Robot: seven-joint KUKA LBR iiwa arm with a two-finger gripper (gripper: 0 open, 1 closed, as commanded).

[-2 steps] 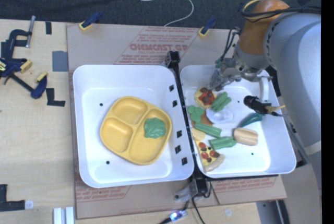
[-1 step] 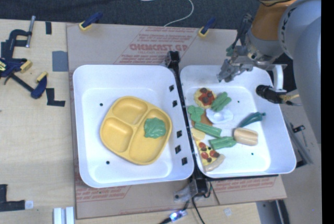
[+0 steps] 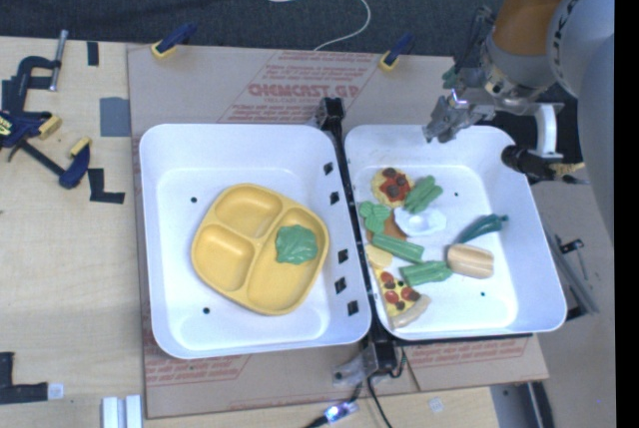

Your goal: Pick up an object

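1. White plastic makes up both bins: the left bin (image 3: 165,216) carries a yellow divided plate (image 3: 240,261) with a green leafy piece (image 3: 297,244) in its right-hand compartment, and the right bin (image 3: 529,296) holds a loose heap of toy food.
2. The gripper (image 3: 441,129) hangs over the far rim of the right bin, near its back left corner, raised clear of the pile. From this slant I cannot tell how its pincer is set; nothing is visible in its grasp.
3. The heap lies left of the bin's centre: a pizza slice (image 3: 391,185) at the far end, a second pizza slice (image 3: 401,296) nearest the camera, and green bean pods (image 3: 423,194) between and around them, several touching or overlapping.
4. The pieces look scattered rather than arranged — probably tipped in so that any one may serve as the object to pick.
5. The likeliest candidates, in my judgement, sit apart at the heap's right edge: a tan bread roll (image 3: 471,261) and a dark green pepper (image 3: 480,227).
6. The roll's long axis runs roughly left to right across the bin, level with the near edge.
7. The pepper lies slantwise, its tip pointing to the upper right — toward the arm's side — and its other end close above the roll.
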